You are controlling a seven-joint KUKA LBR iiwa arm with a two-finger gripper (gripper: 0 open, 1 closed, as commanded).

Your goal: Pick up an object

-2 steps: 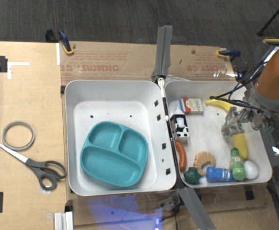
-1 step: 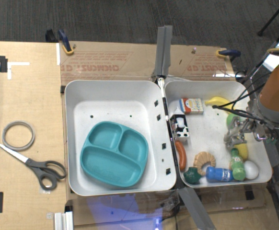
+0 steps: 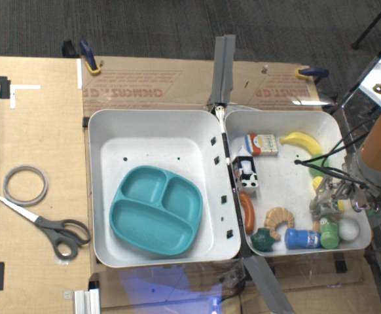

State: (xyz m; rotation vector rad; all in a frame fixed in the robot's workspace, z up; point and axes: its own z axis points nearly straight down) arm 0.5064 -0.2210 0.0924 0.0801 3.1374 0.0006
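Observation:
The right bin (image 3: 279, 120) holds several small items: a yellow banana (image 3: 302, 142), an orange-and-white box (image 3: 262, 144), a white-and-black carton (image 3: 245, 173), a red sausage (image 3: 247, 212), a tan croissant (image 3: 279, 217), a dark green toy (image 3: 262, 239), a blue can (image 3: 300, 239), a green bottle (image 3: 329, 233) and a white ball (image 3: 349, 229). My gripper (image 3: 326, 203) hangs low over the bin's right side, just above the green bottle and beside a yellow piece (image 3: 319, 183). Nothing shows as held.
The left bin (image 3: 102, 149) carries a teal divided plate (image 3: 155, 209). On the bench to the left lie scissors (image 3: 50, 226) and a tape roll (image 3: 25, 184). Black cables (image 3: 321, 169) cross the right bin toward the arm.

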